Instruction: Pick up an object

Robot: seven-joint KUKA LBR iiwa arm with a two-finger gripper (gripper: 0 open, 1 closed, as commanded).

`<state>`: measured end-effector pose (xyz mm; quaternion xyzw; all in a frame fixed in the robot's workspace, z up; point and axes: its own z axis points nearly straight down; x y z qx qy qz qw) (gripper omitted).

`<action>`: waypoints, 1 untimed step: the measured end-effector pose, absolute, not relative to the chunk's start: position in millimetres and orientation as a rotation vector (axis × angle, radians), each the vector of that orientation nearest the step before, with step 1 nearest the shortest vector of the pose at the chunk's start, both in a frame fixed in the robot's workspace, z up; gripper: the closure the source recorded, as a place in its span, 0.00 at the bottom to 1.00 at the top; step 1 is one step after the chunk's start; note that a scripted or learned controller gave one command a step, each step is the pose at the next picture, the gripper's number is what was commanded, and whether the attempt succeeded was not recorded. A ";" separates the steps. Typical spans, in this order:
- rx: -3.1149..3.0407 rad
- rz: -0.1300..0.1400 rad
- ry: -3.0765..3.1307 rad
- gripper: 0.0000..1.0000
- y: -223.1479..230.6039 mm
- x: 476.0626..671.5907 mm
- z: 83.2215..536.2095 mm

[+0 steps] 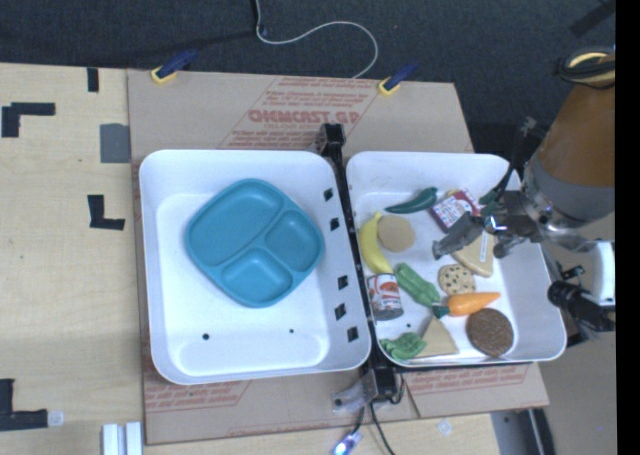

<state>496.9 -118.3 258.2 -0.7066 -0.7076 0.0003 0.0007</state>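
Observation:
The right bin (520, 168) holds several toy foods: a yellow banana (372, 243), a tan round biscuit (396, 234), a dark green pepper (412, 203), a red and white packet (452, 209), a green pickle (418, 284), a small can (386, 295), a chip cookie (455, 279), an orange carrot (470, 303), a brown patty (490, 331), a pale wedge (437, 339) and a green leaf (403, 347). My gripper (481, 241) hangs over the bin's right half, open, its dark fingers spread either side of a cream slice (477, 262) lying below. Nothing sits between the fingers.
The left bin (160, 243) carries a blue three-compartment tray (255, 241). A black divider with clips runs between the bins. The arm's orange and grey body (580, 158) overhangs the right bin's right wall. Cardboard lies under both bins.

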 end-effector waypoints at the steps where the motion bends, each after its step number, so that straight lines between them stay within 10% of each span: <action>1: -2.207 0.008 -2.222 0.00 -37.8 481.4 179.5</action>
